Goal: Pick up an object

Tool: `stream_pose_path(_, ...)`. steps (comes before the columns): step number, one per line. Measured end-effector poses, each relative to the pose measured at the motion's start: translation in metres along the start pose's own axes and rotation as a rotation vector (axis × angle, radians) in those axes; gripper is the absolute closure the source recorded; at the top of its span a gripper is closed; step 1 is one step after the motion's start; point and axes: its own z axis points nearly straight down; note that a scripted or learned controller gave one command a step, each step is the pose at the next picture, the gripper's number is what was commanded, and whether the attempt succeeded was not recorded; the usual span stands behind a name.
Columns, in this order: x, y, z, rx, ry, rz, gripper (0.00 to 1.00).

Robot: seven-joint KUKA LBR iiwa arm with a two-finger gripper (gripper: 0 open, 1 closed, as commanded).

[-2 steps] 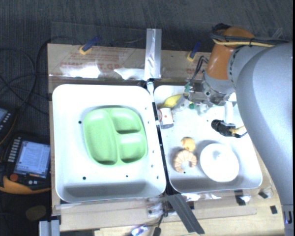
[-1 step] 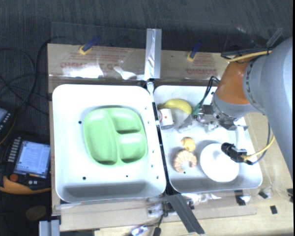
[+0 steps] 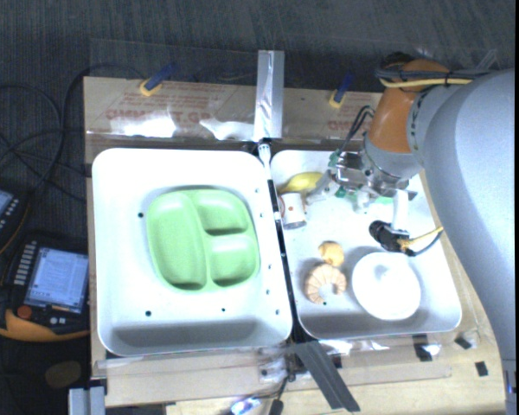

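Two white bins are seen side by side on the bench. The right bin (image 3: pixel 445 314) is used here as the marker for every place.

Just left of the right bin, the left bin (image 3: pixel 112 232) is found, and a green tray (image 3: pixel 203 236) with three sections is lying in the middle of it.

Inside the right bin, near its far left corner, a yellow banana (image 3: pixel 301 181) is lying flat. Just in front of the banana, against the bin's left wall, a small white cup (image 3: pixel 292 212) with a dark mark on its side is seen. Near the middle of the bin a small tan piece of food (image 3: pixel 330 252) is placed, and right in front of it an orange shrimp toy (image 3: pixel 324 282) is lying, very close to it or touching. A round white plate (image 3: pixel 386 288) is set in the near right part of the bin.

The gripper (image 3: pixel 356 184) is held over the far part of the right bin, just right of the banana. Whether it is apart or together cannot be told. Nothing is seen held in it. The grey arm (image 3: pixel 467 162) with its orange band is seen over the bin's right side.
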Motion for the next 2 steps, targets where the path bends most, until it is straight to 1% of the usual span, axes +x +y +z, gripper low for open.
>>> stream_pose_path(1, -0.0309, -0.104, -0.0016, 0.0, 0.001, -0.039, 0.0)
stream_pose_path(2, -0.0301, -0.1025, -0.0112, -0.002, 0.003, -0.04, 1.0)
